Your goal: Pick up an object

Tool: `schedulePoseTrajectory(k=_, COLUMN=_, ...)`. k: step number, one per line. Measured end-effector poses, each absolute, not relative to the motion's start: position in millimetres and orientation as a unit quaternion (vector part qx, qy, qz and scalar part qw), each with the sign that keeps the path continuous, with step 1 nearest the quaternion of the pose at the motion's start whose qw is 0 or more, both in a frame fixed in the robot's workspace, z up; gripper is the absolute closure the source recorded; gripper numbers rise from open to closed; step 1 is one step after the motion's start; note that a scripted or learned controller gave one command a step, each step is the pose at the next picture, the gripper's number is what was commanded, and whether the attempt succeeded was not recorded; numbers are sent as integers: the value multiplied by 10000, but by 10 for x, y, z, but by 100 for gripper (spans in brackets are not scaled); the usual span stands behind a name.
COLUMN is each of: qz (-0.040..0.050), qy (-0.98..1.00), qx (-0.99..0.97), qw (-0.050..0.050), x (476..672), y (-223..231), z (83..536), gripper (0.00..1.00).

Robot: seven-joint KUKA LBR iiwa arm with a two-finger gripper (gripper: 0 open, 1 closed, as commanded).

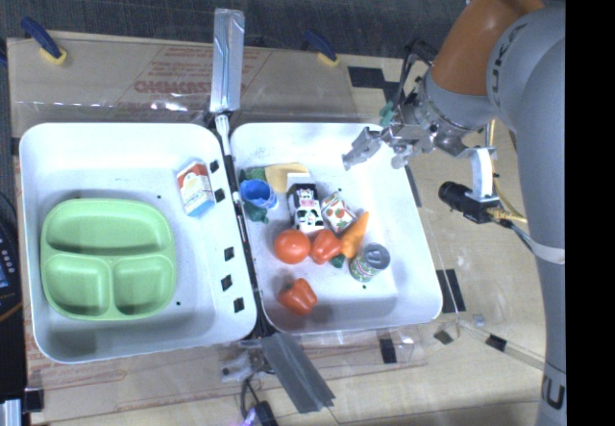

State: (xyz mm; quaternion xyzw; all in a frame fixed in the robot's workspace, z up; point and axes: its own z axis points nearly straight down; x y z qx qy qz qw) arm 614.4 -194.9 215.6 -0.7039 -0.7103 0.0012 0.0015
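My gripper (380, 149) hangs over the upper right part of the right bin (413, 261), open, with nothing between its fingers. Below and left of it lies a cluster of small objects: a blue cup (256, 193), a yellow block (285, 176), a black-and-white box (307, 208), a small patterned carton (335, 213), a carrot (354, 232), a tomato (290, 246), a red pepper (325, 245) and a tin can (369, 262). An orange-red pepper (299, 295) lies alone near the bin's front.
The left bin (38, 328) holds a green divided tray (109, 258) and a small red-and-white carton (195, 187). A raised divider (237, 251) separates the bins. A metal bar (227, 59) stands at the back between them.
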Motion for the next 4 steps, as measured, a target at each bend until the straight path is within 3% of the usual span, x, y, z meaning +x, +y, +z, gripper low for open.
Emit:
schedulePoseTrajectory(k=1, qz=7, qy=-7879, qx=-6158, qw=20, x=5425, y=-2101, z=1714, gripper=0)
schedulePoseTrajectory(k=2, qz=-2, qy=-8170, qx=-5766, qw=-13, x=5453, y=-2111, z=1090, gripper=0)
schedulePoseTrajectory(k=3, qz=3, qy=-8183, qx=-5748, qw=1, x=5452, y=-2103, z=1179, gripper=100)
schedulePoseTrajectory(k=4, qz=4, qy=-8184, qx=-5747, qw=0, x=5452, y=-2103, z=1179, gripper=0)
